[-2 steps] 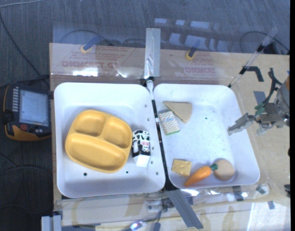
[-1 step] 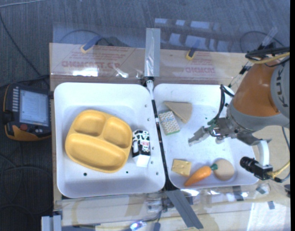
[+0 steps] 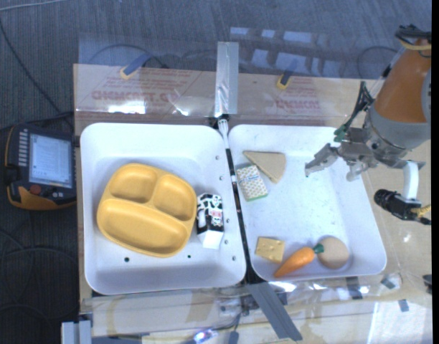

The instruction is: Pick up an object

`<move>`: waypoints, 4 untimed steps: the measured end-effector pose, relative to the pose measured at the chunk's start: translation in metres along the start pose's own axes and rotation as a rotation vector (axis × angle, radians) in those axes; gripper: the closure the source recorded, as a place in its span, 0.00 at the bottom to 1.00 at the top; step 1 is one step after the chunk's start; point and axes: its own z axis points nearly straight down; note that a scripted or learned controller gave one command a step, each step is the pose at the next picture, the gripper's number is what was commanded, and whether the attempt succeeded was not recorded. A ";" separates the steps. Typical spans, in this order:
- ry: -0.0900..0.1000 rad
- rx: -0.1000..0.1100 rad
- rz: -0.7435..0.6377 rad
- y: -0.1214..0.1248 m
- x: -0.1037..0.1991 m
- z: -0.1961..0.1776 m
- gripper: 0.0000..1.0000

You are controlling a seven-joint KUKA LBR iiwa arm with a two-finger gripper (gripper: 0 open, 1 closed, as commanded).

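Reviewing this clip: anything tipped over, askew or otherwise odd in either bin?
One thing: the black-and-white carton in the left bin lies on its side against the yellow divided plate. In the right bin, the carrot touches the egg. Nothing looks spilled or damaged. The claw hangs over the right bin, holding nothing.
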 end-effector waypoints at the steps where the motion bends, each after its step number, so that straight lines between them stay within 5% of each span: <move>1: 0.001 0.002 0.108 0.059 0.078 0.103 0.00; 2: -0.004 0.004 0.105 0.058 0.078 0.094 1.00; 3: -0.002 -0.001 -0.053 0.078 0.034 0.021 1.00; 4: -0.002 0.000 -0.094 0.107 -0.040 0.013 1.00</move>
